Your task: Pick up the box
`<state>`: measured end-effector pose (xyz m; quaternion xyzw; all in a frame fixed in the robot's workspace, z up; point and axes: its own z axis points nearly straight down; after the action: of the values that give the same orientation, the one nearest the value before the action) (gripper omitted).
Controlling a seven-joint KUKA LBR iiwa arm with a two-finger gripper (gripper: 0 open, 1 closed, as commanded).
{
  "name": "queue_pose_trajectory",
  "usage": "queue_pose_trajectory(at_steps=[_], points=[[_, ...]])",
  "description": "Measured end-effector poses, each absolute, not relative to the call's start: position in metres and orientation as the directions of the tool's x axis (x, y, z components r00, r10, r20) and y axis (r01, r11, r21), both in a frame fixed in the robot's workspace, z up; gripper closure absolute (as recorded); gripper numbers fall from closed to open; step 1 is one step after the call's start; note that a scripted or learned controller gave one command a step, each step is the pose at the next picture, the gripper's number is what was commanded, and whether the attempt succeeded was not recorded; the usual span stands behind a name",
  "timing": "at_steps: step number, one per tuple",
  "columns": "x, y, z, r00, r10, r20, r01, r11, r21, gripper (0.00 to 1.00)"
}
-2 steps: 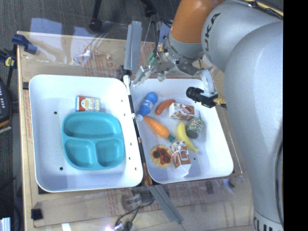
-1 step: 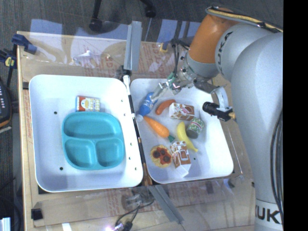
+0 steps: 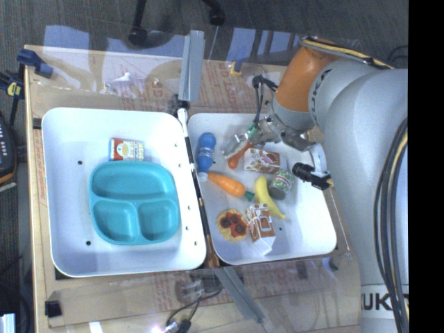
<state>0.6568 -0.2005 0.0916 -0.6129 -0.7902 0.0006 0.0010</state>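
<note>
Two white bins are being viewed on the bench [image 3: 104, 82]; the left bin [image 3: 62, 137] is holding a teal divided tray [image 3: 134, 203] and a small orange carton [image 3: 126, 149] just behind it. The box [image 3: 264, 161] targeted is judged to be the printed carton lying flat in the right bin [image 3: 312, 227], near its far wall, beside a carrot [image 3: 227, 184], a banana [image 3: 266, 196] and a blue bottle [image 3: 206, 150]. It is being judged light, thin-walled and slightly crushable, best taken across its narrow sides. The end effector [image 3: 244, 141] is being held low over the bin, just beside the box's upper left corner. Whether it is apart or together cannot be told; nothing is being seen gripped.
</note>
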Motion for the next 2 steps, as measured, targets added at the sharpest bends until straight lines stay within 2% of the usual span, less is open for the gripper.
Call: queue_pose_trajectory(at_steps=[1,2], points=[[0.658,-0.198,0.102,-0.255,0.967,0.003,0.967,0.255,-0.001,1.00],[0.658,-0.111,0.147,-0.199,0.980,0.001,0.980,0.199,-0.001,1.00]])
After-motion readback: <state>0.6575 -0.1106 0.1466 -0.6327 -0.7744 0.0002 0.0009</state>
